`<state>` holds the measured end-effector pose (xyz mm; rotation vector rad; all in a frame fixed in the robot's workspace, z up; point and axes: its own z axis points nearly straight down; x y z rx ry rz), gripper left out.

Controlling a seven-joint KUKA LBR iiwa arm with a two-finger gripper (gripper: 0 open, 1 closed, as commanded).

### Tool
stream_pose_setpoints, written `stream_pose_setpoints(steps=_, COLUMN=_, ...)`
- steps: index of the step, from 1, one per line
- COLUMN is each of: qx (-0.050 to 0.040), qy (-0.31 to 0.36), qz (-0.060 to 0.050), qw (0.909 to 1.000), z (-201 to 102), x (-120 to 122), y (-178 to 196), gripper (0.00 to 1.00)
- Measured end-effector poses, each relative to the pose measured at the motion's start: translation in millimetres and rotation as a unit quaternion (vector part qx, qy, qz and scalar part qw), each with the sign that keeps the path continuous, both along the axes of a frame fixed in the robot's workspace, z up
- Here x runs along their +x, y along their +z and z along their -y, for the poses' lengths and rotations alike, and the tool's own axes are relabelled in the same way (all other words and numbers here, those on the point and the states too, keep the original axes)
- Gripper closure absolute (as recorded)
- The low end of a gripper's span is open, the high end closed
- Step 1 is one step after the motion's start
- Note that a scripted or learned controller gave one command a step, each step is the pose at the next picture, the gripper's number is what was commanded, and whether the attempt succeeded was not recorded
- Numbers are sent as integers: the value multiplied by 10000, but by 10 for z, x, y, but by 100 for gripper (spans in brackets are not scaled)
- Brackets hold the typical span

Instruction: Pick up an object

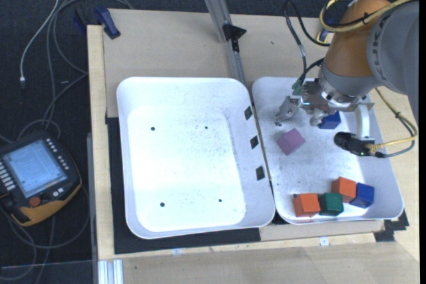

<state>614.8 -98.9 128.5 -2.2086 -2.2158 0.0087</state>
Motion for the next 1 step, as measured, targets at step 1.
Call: stream_pose_setpoints(steps=1, qx=-12, qy=-13, qz=28, qw=10000, z=-145, x=-214, y=-311, gripper=0)
